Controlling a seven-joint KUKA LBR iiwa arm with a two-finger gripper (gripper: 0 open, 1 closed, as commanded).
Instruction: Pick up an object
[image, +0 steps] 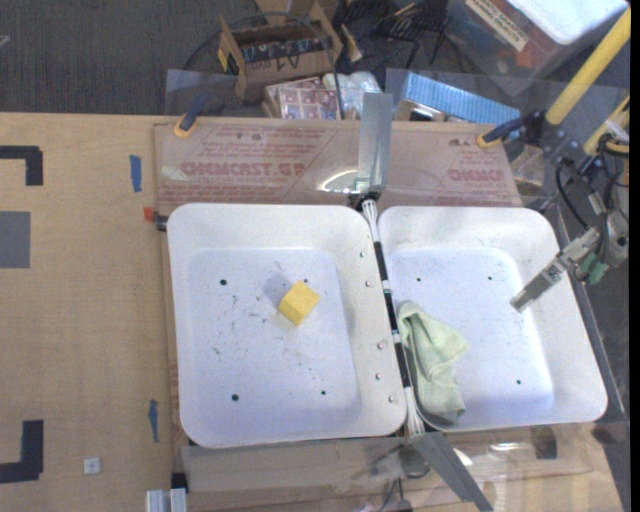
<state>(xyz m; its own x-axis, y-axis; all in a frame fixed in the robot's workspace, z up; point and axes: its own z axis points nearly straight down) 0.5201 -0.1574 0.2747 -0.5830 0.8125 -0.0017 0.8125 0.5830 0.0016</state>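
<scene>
A small yellow block (298, 302) lies near the middle of the left bin (200, 400). A pale green cloth (433, 358) is crumpled against the left wall of the right bin (570, 395), toward its front. My gripper (522, 298) reaches in from the right edge, hanging over the right side of the right bin. It sits right of and slightly behind the cloth, apart from it, and far from the yellow block. Nothing shows in its grasp.
A metal divider strip (375, 150) stands behind the seam between the bins. A clear plastic sheet with red lettering (250, 165) lies behind them. Boxes and clutter (300, 60) sit further back. Cables and a yellow pole (595, 60) are at the upper right.
</scene>
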